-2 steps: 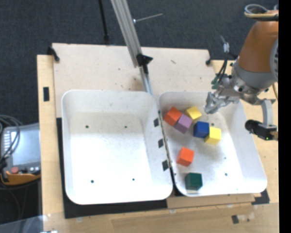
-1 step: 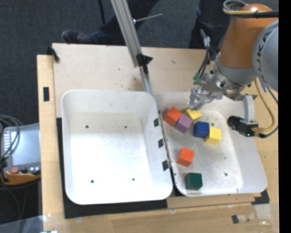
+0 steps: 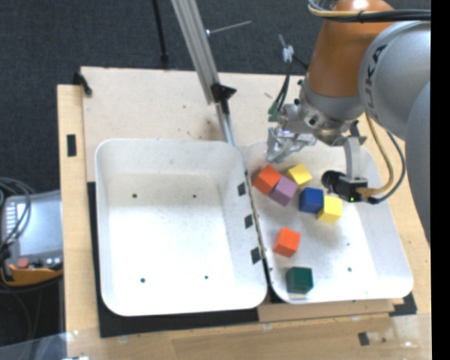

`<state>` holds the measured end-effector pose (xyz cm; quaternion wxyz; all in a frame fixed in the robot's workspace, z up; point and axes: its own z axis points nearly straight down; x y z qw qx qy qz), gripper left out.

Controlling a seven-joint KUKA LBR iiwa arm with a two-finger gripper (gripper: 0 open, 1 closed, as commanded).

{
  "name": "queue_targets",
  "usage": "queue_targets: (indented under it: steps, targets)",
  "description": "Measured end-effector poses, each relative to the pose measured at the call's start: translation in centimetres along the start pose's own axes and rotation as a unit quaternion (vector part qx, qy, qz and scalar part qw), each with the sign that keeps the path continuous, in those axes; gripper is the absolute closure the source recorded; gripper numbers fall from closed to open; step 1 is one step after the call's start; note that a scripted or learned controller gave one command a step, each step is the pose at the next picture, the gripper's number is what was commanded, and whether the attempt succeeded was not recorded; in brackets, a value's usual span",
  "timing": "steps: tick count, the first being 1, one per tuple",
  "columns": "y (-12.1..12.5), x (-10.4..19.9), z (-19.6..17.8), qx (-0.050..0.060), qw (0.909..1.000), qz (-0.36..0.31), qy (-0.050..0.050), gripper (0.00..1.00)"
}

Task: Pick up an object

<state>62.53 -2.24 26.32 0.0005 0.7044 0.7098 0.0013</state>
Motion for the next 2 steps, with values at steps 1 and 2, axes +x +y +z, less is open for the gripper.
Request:
queue_targets:
  steps: [1,2]
  targets:
    - [0.7,6.2,0.4,0.0,1.0,0.0,0.0,1.0]
    - [0.9,10.3,1.3,0.001,1.0,0.001,-0.001,1.0]
